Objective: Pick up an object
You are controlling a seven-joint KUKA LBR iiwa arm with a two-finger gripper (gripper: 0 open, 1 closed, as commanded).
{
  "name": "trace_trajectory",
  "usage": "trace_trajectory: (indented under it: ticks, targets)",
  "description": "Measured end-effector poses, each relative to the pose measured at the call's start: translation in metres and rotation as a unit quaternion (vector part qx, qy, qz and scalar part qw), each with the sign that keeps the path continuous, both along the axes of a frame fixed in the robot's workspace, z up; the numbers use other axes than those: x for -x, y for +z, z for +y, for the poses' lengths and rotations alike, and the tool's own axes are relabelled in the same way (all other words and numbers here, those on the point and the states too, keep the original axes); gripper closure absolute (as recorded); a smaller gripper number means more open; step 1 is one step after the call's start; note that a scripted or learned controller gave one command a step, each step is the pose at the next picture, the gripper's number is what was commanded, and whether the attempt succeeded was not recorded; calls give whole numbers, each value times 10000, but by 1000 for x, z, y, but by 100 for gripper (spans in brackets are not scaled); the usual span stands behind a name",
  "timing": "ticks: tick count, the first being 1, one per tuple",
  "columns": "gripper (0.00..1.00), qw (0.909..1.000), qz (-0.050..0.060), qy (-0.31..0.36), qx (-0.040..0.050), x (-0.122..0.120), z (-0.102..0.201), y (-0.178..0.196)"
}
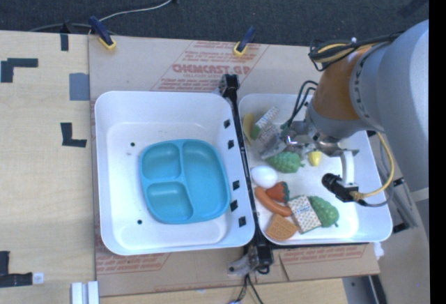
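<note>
The right white bin [369,226] holds several toy foods. Among them are a silver wrapper [267,118], a yellow-green piece [249,127], a green vegetable [286,162], a small yellow piece [315,157] and a white egg [263,175]. Nearer the front lie an orange carrot [273,205], a checked cracker pack [302,214], a green leafy piece [325,211] and a brown waffle [280,229]. My gripper [288,143] is low in this bin, just above the green vegetable and beside the silver wrapper. The wrist hides much of it.
The left white bin [111,121] holds a blue divided plate [185,180]. The grey arm with its orange band [341,90] covers the right bin's far right side. A black fitting and yellow cable [341,190] hang over that bin. A black divider clip [230,86] sits between the bins.
</note>
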State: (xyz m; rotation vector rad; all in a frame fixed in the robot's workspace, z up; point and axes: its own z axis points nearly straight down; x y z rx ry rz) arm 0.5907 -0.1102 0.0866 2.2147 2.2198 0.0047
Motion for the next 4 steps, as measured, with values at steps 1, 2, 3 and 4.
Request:
trace_trajectory:
  ticks: [1, 2, 3, 4]
  targets:
    - [0, 10000, 2, -6, 3, 2, 6, 0]
    - [0, 10000, 15, 1, -11, 1, 4, 0]
    - [0, 10000, 14, -5, 0, 0, 9, 0]
    - [0, 10000, 27, -9, -9, -9, 10, -1]
